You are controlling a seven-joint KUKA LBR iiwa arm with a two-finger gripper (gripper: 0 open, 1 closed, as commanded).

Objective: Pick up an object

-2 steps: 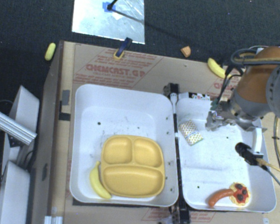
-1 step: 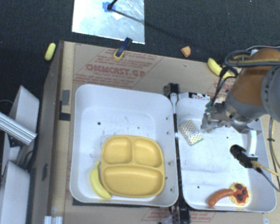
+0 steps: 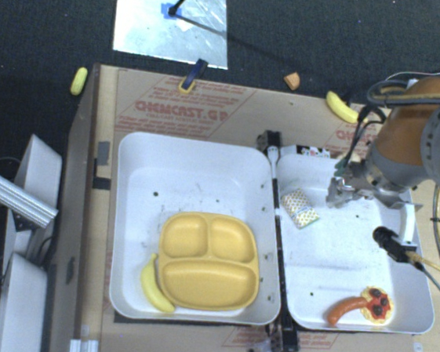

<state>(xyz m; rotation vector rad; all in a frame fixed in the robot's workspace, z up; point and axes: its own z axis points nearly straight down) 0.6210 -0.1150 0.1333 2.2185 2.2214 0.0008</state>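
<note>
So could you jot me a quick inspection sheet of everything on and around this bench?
Surface: cardboard-covered bench bearing left bin and right bin.
Job's things: yellow divided tray and banana in the left bin; patterned packet, hot dog and pizza slice in the right bin.
Clutter: a second banana, a clip at the bench's far edge.
Gripper: gripper over the right bin's far side, nothing seen held.
Cables: black cables along the arm.
Surroundings: dark carpet, silver sheet, small yellow piece.
</note>
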